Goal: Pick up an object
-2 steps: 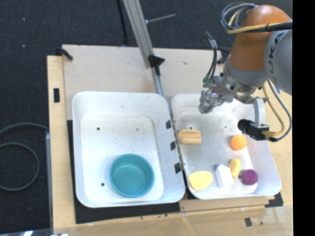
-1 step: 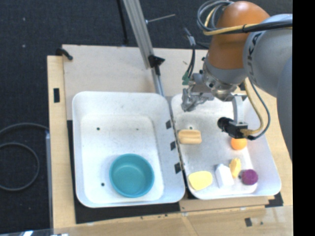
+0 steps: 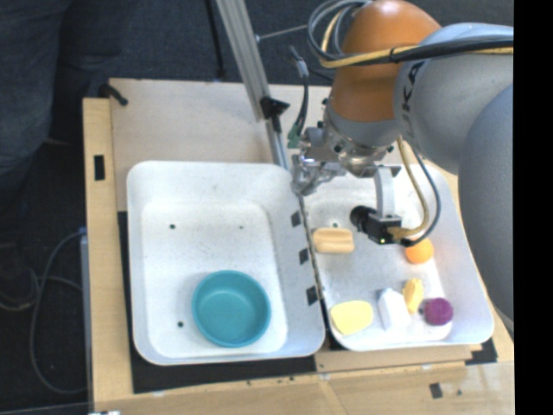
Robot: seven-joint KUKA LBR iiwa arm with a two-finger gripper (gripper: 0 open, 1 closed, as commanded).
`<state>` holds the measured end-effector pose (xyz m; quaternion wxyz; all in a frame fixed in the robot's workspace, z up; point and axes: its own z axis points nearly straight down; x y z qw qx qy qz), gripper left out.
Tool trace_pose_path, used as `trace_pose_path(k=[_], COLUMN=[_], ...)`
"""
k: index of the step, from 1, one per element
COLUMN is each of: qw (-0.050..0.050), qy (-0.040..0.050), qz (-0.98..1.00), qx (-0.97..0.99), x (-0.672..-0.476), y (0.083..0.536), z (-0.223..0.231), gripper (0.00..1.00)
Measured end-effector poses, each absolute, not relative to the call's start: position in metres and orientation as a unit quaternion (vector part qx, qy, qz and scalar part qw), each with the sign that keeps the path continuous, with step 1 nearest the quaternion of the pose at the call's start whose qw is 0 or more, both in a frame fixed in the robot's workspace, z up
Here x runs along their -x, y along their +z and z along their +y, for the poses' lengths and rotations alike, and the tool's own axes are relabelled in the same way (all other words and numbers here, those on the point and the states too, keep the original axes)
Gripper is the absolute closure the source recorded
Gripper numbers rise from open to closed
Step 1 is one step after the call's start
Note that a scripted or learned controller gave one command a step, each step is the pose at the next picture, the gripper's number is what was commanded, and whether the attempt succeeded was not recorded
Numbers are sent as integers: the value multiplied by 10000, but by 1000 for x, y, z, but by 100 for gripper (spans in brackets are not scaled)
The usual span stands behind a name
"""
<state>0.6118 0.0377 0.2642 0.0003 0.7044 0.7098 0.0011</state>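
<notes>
The pincer [image 3: 304,178], its opening impossible to tell, hangs at the right bin's [image 3: 462,258] upper left corner, with the tan block [image 3: 333,240] just below it.

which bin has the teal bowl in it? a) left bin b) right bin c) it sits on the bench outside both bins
a: the teal bowl lies in the near part of the left bin, while the right bin holds the small pieces such as the tan block and the purple ball.
</notes>
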Motion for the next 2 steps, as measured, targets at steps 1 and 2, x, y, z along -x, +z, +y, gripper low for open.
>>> trace_pose_path(k=[1, 2], qw=[-8, -1], qy=[0, -1], qz=[7097, 7081], qx=[-7045, -7061], x=[-593, -594], y=[259, 259], z=[89, 86], gripper=[100, 0])
